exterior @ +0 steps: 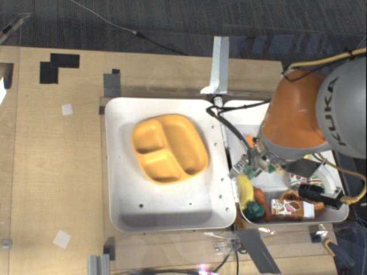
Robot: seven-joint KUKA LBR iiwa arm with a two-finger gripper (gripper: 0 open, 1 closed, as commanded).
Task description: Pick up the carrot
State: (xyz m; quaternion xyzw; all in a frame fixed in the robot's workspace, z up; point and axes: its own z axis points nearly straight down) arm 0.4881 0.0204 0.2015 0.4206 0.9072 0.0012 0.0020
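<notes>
the arm [298, 113] is bent down over the right bin [338, 213], its gripper [252, 166] lowered just above the carrot [261, 196]. the carrot is seen beside a banana [245, 189]; the grip cannot be told.

The grey arm [344, 110] bears black KUKA lettering, an orange band [295, 110] and black cables.

A yellow divided plate [169, 148] is sitting in a white bin [123, 211]. The arm's band [295, 110] is showing orange.
</notes>
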